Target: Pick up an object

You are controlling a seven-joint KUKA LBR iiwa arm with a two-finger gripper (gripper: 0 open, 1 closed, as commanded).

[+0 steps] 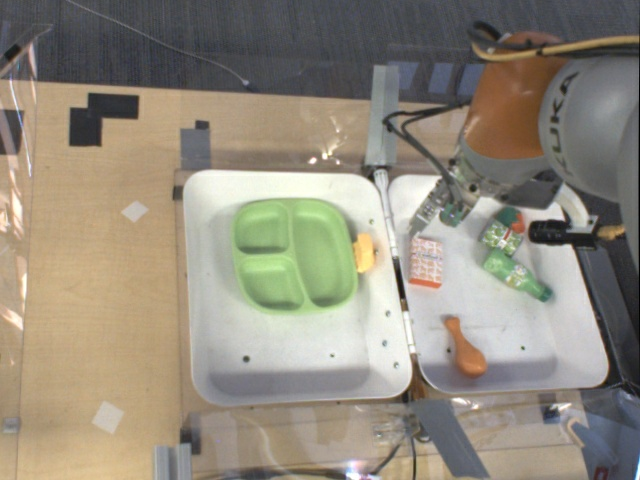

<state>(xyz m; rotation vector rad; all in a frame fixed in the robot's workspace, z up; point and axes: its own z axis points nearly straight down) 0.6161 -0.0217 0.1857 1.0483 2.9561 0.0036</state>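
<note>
We see the end effector [437, 211] above the right bin [575, 363]; its finger state is unclear. The orange drumstick [465, 345] lies diagonally, thick end lower-right.

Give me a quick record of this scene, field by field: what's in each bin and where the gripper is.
left bin: green divided plate, small yellow piece at the plate's right edge
right bin: red and white packet, green bottle, small green and red item, orange gourd-shaped toy
gripper: over the right bin's upper left part, just above the packet
held object: none seen between the fingers
arm: reaches in from the right
</note>
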